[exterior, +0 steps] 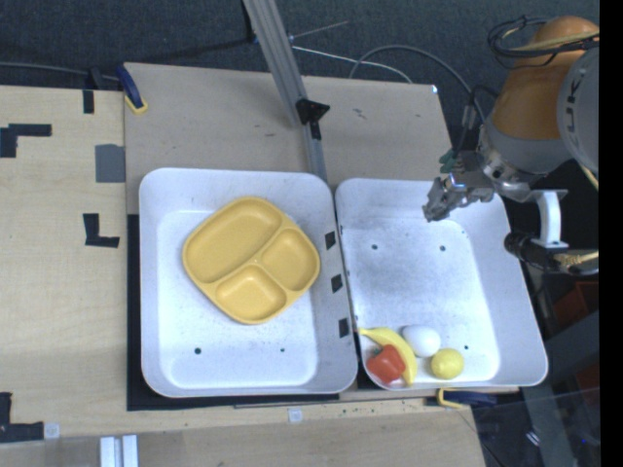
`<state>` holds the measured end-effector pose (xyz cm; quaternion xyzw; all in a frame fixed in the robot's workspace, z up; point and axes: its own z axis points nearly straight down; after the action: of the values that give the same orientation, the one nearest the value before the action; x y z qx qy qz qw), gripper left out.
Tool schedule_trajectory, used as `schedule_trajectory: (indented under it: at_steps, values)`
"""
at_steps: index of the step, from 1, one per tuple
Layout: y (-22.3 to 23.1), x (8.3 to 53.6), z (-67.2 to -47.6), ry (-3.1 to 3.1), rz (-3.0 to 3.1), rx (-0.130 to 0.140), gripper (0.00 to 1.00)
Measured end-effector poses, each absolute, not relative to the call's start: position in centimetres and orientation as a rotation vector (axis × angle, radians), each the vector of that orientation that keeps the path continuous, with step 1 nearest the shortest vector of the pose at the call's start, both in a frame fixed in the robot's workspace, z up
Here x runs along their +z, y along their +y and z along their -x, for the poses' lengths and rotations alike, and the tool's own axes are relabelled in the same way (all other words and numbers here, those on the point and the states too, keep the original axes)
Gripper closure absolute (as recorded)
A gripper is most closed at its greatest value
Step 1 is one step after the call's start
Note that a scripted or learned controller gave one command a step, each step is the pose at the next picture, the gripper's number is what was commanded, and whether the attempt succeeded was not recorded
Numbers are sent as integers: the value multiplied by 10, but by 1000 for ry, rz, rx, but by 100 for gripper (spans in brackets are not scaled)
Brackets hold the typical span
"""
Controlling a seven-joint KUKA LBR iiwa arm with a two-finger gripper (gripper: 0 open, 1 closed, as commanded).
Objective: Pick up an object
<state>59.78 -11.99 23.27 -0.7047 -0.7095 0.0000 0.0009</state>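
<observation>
Gripper (440,205) hovers over right bin's (506,290) far end, aperture indiscernible, holding nothing visible. Banana (392,341), egg (421,339), lemon (447,363) cluster in near corner, likely slid there.

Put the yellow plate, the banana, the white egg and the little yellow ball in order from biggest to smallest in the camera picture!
1. Yellow plate, biggest by far.
2. Banana, partly hidden behind the red thing.
3. White egg and little yellow ball look about alike; I can't rank them.
</observation>
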Motion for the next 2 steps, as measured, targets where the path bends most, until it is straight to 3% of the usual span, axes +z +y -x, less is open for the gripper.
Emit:
schedule_trajectory:
  at_steps: [2]
  values:
    - [-7, 227, -601, -2227, 2212, 2, 100]
